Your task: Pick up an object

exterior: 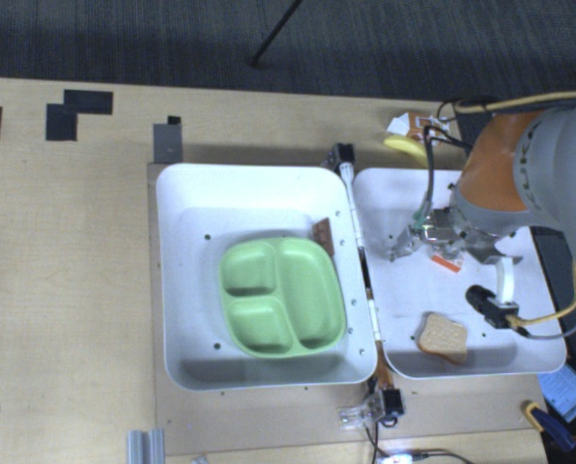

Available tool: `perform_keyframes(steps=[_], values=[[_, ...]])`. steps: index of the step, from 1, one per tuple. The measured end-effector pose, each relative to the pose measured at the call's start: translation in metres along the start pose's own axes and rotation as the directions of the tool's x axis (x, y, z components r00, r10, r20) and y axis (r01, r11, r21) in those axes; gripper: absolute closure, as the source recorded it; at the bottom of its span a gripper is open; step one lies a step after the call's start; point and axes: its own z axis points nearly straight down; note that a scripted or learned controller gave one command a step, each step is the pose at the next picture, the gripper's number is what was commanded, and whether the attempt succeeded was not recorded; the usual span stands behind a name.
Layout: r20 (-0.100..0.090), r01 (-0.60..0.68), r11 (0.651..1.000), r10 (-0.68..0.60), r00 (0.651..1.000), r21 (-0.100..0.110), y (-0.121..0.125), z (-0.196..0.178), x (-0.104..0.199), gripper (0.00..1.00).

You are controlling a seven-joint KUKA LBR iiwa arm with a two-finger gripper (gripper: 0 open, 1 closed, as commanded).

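A tan bread-like slice (pixel 443 337) lies near the front of the right bin (pixel 394 201). A small orange-red piece (pixel 446 264) lies mid-bin, right beside the arm's wrist. My gripper (pixel 405 246) hangs low over the right bin's left-middle floor, left of the orange-red piece and behind the slice, with nothing visibly held. In the left bin (pixel 187 249) rests a green divided plate (pixel 282 296), and a small brown item (pixel 321 232) pokes out at its back right corner.
The grey arm with its orange band (pixel 491 162) covers the right bin's back right part. A black connector with a cable (pixel 489 304) hangs just behind the slice. A yellow and white item (pixel 406 135) lies on the bench behind the right bin.
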Motion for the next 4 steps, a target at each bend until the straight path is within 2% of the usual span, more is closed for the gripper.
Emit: perform_keyframes(steps=[1, 2, 3, 4], values=[[0.004, 0.002, 1.000, -0.002, 1.000, -0.010, 0.003, -0.013, -0.002, 1.00], [-0.005, 0.003, 1.000, -0.003, 1.000, 0.007, 0.068, -0.096, 0.082, 1.00], [-0.004, 0.002, 1.000, -0.002, 1.000, 0.009, 0.068, -0.095, 0.080, 0.00], [-0.003, -0.002, 1.000, 0.002, 1.000, 0.011, -0.023, -0.099, 0.045, 0.00]])
